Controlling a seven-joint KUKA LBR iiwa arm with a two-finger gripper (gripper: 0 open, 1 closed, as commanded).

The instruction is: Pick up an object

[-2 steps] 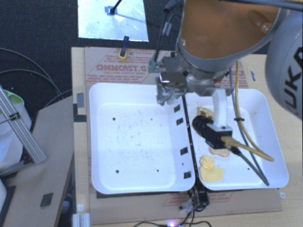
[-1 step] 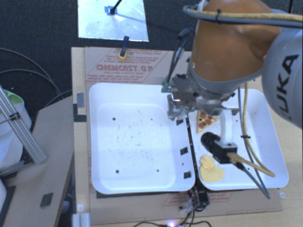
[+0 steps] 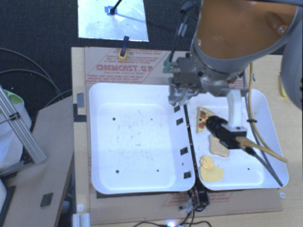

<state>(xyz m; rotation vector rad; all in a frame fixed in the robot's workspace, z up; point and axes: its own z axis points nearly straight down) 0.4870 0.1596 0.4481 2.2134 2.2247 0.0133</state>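
The surface carries 2 shallow white bins side by side. The left bin (image 3: 132,141) shows bare white floor, while the right bin (image 3: 265,122) holds 3 things: a pizza slice toy (image 3: 204,118) near its left wall, a tan piece (image 3: 218,148) below it, and a yellow duck-like toy (image 3: 210,170) nearest the front rim. The gripper (image 3: 181,94) hangs over the divide between the bins, above the pizza slice toy; whether its jaws are apart or together cannot be told here.
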